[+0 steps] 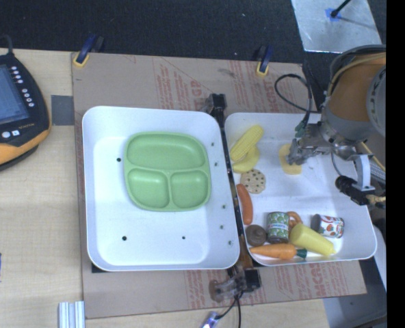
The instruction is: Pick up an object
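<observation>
My gripper (297, 154) hangs low in the right bin (325, 190), near its back. It sits right on top of a small yellow block (289, 162), which peeks out below and to its left. Whether the block is held is not visible. Other items in this bin: a yellow corn cob (247, 142), a round cookie (254, 180), an orange sausage (245, 203), a green can (278, 226), a carrot (276, 253), a yellow fruit (312, 241) and a red-and-white can (329, 226).
The left bin (107, 238) holds a green divided plate (168, 171). A tablet-like pendant (7, 108) lies at the far left of the bench. Black cables (295, 91) loop behind the right bin, beside the arm (356, 94).
</observation>
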